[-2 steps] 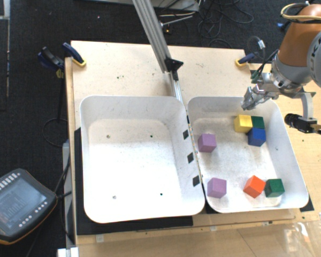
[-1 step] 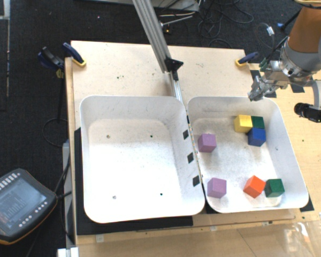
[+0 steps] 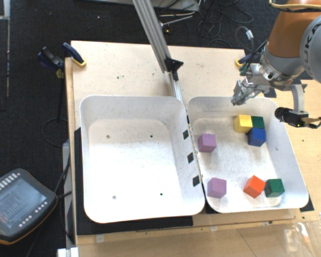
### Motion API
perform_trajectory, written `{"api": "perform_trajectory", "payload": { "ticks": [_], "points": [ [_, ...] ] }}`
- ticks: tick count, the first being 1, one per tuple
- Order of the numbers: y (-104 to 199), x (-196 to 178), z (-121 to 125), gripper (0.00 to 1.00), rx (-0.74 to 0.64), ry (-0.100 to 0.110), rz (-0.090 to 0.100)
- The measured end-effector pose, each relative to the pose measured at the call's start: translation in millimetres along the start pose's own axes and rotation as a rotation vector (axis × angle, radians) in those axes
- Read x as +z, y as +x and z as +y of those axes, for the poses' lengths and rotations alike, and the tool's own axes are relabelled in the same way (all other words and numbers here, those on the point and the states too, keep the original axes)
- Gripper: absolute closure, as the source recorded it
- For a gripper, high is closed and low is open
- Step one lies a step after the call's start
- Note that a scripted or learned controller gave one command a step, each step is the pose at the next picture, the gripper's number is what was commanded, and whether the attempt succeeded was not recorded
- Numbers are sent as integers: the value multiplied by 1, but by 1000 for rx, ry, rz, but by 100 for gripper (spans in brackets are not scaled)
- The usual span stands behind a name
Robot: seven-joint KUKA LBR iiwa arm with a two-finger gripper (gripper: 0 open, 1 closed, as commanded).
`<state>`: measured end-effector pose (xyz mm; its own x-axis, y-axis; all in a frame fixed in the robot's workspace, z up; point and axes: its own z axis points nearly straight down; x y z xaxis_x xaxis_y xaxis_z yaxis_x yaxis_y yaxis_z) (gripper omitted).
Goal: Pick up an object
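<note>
While the gripper hangs above the far rim of the right bin, just behind the nearest cluster of blocks, nothing is visible beneath it, and its state, whether parted or closed, cannot be told from this slanted view; the candidate objects all lie in that right bin: a yellow cube touching a dark green cube, with a blue cube just in front of them, a purple cube standing alone near the dividing wall, a second purple cube toward the near edge, and an orange cube just beside a green cube in the near right corner; the left bin stands alongside. Judged from their crisp edges and flat faces, these blocks are probably rigid, light and not fragile, with smooth sides that may slip under a weak pinch; the sound hold would be across two opposite flat faces, squarely, near mid-height; the lone purple cubes offer free sides all round, whereas the yellow, dark green and blue group, though nearest the tool, leaves little room for a finger between neighbours. No brand, label or legible writing appears on any block or bin; a handheld pendant at the lower left shows a screen whose contents are too small to read.
</note>
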<state>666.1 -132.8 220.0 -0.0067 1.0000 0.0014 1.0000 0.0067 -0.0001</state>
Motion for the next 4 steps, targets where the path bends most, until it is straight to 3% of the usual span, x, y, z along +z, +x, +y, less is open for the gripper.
{"api": "perform_trajectory", "payload": {
  "ticks": [2,4],
  "points": [
    [103,-11,9,100,-1,-2,0],
    [205,-4,-2,100,-1,2,1]
  ]
}}
